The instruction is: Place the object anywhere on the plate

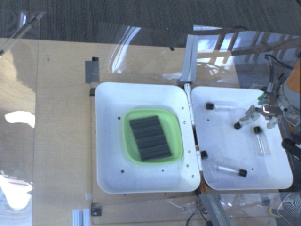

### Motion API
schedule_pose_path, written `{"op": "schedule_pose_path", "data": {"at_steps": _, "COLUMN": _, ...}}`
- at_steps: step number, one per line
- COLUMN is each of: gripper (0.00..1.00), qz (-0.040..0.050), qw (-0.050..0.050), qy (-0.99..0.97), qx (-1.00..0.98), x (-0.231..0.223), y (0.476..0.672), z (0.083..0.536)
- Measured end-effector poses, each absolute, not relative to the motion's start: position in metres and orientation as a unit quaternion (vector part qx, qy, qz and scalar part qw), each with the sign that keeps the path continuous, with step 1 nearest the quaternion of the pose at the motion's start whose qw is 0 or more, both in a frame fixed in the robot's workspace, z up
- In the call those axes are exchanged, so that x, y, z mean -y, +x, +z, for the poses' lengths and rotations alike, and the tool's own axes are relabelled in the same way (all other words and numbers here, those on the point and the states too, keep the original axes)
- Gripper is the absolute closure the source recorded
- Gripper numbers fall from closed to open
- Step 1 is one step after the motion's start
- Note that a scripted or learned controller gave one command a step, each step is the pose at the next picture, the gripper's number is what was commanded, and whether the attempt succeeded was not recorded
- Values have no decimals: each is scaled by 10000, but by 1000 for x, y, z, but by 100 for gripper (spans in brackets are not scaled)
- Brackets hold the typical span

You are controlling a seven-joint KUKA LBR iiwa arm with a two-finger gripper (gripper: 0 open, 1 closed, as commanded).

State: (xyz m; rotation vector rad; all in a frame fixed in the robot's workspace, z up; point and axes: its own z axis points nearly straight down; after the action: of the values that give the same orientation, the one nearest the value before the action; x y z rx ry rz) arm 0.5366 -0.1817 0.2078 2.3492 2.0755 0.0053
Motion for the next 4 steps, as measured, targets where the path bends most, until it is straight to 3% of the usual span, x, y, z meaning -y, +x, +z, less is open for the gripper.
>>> {"op": "schedule_pose_path", "data": {"at_steps": 1, "gripper": 0, "qz": 17, "qw": 36, "qy": 7527, "qx": -6583, "x": 196, "y": 534, "z": 228}}
{"op": "schedule_pose_path", "data": {"at_steps": 2, "gripper": 0, "qz": 23, "qw": 46, "qy": 7497, "qx": -6618, "x": 202, "y": 544, "z": 286}}
{"op": "schedule_pose_path", "data": {"at_steps": 3, "gripper": 0, "qz": 26, "qw": 54, "qy": 7538, "qx": -6571, "x": 201, "y": 572, "z": 344}}
{"op": "schedule_pose_path", "data": {"at_steps": 4, "gripper": 0, "qz": 21, "qw": 48, "qy": 7772, "qx": -6292, "x": 198, "y": 632, "z": 340}}
